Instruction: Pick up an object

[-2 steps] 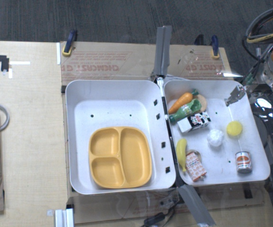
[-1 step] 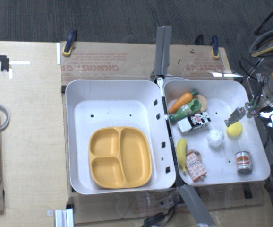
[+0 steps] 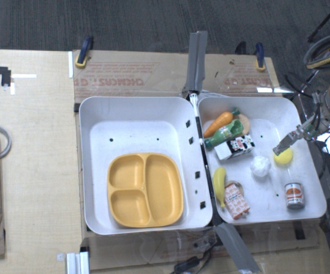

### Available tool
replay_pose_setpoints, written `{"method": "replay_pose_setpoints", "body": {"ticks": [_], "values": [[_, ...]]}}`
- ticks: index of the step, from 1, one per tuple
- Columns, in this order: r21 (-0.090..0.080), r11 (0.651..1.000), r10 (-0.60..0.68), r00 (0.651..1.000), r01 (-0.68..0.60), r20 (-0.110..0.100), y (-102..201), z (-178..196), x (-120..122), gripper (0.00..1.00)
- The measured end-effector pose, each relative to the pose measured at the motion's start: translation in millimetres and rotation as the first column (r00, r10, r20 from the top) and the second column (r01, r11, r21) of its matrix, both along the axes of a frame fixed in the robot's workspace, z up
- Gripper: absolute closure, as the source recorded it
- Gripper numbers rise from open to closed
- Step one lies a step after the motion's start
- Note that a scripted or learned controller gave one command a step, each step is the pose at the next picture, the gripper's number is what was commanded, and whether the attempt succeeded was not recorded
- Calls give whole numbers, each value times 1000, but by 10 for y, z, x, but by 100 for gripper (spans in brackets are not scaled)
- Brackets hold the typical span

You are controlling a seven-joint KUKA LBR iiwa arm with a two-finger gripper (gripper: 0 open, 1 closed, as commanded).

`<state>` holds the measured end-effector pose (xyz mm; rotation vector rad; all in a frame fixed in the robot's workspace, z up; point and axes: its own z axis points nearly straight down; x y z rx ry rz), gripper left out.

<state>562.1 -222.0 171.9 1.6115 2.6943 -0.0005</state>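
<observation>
The right bin (image 3: 302, 121) holds several objects: a carrot (image 3: 217, 124), a green bottle (image 3: 224, 135), a small black and white box (image 3: 240, 146), a white crumpled ball (image 3: 260, 165), a yellow lemon (image 3: 284, 156), a banana (image 3: 220, 184), a red snack packet (image 3: 235, 200) and a small can (image 3: 294, 195). My gripper (image 3: 281, 148) reaches in from the right, its tip just above and to the left of the lemon. Whether it touches the lemon is unclear.
The left bin (image 3: 96, 119) contains a yellow divided plate (image 3: 145, 189). A grey divider post (image 3: 197, 61) stands between the bins at the back. Cardboard (image 3: 131, 76) lies behind the bins. Cables (image 3: 325, 50) hang at the right.
</observation>
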Motion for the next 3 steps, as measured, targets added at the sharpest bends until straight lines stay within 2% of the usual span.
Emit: {"method": "replay_pose_setpoints", "body": {"ticks": [1,2,3], "values": [[-1,980,198,980,-198,1,3,-54,107,0],[-3,888,459,888,-459,2,128,235,144,0],[0,875,483,875,-483,0,373,-91,73,0]]}}
